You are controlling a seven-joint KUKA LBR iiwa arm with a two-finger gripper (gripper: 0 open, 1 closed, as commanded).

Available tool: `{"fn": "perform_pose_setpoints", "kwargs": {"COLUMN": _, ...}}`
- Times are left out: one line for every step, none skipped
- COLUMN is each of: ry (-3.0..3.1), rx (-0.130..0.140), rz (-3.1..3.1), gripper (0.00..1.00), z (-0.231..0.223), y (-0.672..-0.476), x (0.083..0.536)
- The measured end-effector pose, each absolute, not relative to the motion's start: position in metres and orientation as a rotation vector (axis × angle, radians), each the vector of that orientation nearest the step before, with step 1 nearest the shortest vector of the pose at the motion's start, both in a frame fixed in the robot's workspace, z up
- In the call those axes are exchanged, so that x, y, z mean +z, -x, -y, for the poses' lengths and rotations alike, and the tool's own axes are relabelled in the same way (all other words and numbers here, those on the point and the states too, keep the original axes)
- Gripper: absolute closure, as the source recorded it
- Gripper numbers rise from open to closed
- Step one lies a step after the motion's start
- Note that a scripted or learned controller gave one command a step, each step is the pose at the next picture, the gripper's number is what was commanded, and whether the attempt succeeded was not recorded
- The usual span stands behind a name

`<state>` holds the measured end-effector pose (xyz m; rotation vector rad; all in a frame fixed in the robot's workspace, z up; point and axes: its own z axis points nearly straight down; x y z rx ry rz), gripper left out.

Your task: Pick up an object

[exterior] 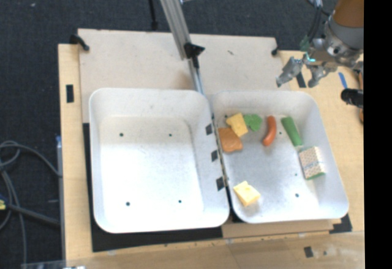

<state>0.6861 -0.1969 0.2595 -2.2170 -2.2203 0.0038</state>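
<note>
Gripper (302, 73) sits above the far right corner of the right white bin (331, 197), just outside its rim, fingers spread apart with nothing between them. So you're pre-grasp, with no object chosen by contact yet. All candidates are in the right bin; the left white bin (104, 212) holds none that I can see. Nearest the gripper: the long green cylinder-shaped piece (292, 130) and the orange-red sausage-shaped piece (269, 130), lying roughly parallel and slightly apart. Either is a fair first pick, in my judgement. Line the fingers across the short axis of the green one and come straight down; the gap to the orange-red one looks tight, so a finger could clip it. Avoid the cluster near the bin divider: the yellow block (236, 124), the small green lump (253, 122) and the tan-brown bread-like piece (230, 140) are touching or nearly so, and a grasp there will likely shove things around. The pale speckled rectangular block (312, 162) sits close to the right wall, so finger clearance is poor on that side. The pale yellow wedge (247, 193) at the near edge is isolated, but it's the longest reach and sits close to the wall. No brands, labels or readable writing anywhere; the speckled block's pattern is too small to resolve.
</note>
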Motion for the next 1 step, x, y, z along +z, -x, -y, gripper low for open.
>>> {"fn": "perform_pose_setpoints", "kwargs": {"ry": 2.219, "rx": 0.005, "rz": 2.228, "gripper": 0.0, "z": 0.198, "y": -0.6865, "x": 0.2636}}
